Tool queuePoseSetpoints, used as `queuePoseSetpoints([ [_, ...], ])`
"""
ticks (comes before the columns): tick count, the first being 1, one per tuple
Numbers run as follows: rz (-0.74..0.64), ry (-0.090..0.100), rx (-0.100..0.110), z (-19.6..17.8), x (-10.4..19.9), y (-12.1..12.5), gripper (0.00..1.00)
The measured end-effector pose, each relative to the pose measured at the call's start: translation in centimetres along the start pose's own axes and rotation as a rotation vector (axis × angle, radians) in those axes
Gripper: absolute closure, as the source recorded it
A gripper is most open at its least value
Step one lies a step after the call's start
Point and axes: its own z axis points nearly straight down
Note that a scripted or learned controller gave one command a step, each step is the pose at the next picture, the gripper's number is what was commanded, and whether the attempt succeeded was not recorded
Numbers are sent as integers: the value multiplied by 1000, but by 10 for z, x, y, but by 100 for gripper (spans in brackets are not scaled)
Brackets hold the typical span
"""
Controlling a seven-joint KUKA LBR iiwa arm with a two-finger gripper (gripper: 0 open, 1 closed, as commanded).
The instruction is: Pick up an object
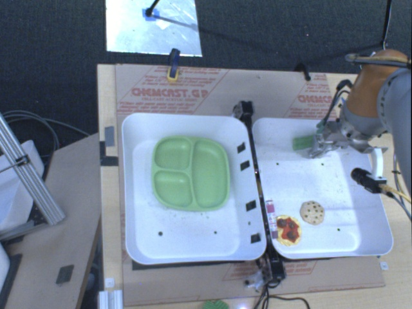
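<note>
In the right bin [360, 240] a small green block [302, 143] lies near the back wall. My gripper [317, 148] is down just right of it, its fingers touching or very close to the block's right end. A round cookie [312, 212] lies toward the bin's front. A pizza slice with red topping [288, 230] sits in the front left corner. The grey arm with its orange band [370, 89] comes in from the right.
The left bin [138, 230] holds a green three-compartment plate [191, 173]. A black divider with clips [252, 172] runs between the bins. A black part of the arm [365, 179] hangs over the right bin's right side.
</note>
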Motion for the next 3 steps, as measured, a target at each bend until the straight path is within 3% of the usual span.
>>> queuePoseSetpoints([
  [1, -5, 3, -3, -2, 5, 1, 0],
  [2, -8, 4, -6, -2, 29, 21, 0],
  [3, -9, 1, -9, -14, 27, 22, 100],
])
